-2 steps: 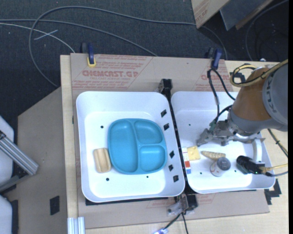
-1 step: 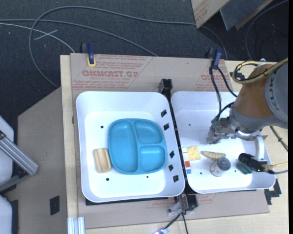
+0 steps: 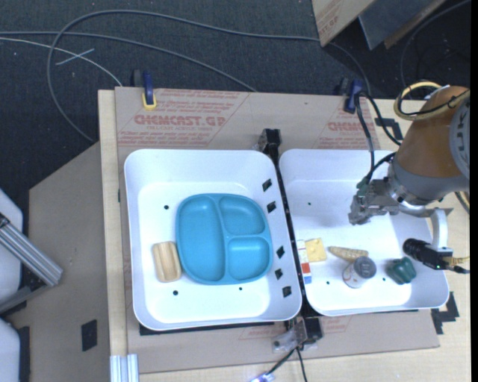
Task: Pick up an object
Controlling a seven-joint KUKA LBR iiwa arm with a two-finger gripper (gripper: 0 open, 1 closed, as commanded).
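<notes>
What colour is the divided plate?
The plate is light blue, clearest in the camera view.

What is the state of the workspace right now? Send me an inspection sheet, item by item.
Surface: bench board bearing a left bin and a right bin, both white, side by side.
Job's things: left bin holds a blue divided plate with a tan block beside it; right bin holds a yellow piece, pale curved piece, grey round piece and green piece along its near side.
Clutter: nothing seen.
Grippers: gripper over the right bin, apart from the pieces; nothing seen in it.
Cables: pale cables on the floor; black cable crossing the board toward the arm.
Surroundings: dark floor, cardboard box, metal rail.
</notes>
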